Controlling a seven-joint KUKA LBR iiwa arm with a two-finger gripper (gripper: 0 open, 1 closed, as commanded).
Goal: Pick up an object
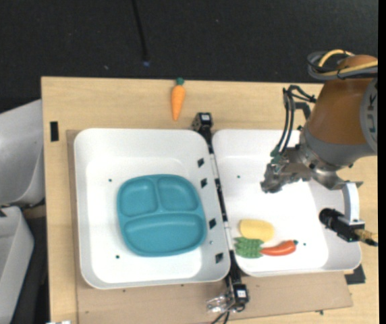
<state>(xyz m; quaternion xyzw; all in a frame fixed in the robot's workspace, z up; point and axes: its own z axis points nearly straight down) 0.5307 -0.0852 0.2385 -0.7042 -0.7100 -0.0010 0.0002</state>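
Left bin: blue tray. Right bin: lemon, chili.

Yellow piece: rounded, smooth, lemon-like; lies flat in the right bin, lower right of the frame, near the bin's lower left corner.
Red chili: slim, glossy, pointing right with a slight curve; just below the yellow piece, near the bin's lower wall.
Green piece: leafy, bumpy; touching the chili's left end and the yellow piece's lower edge.
Carrot: orange with green top, upright in the frame; on the bare worktop, upper centre.
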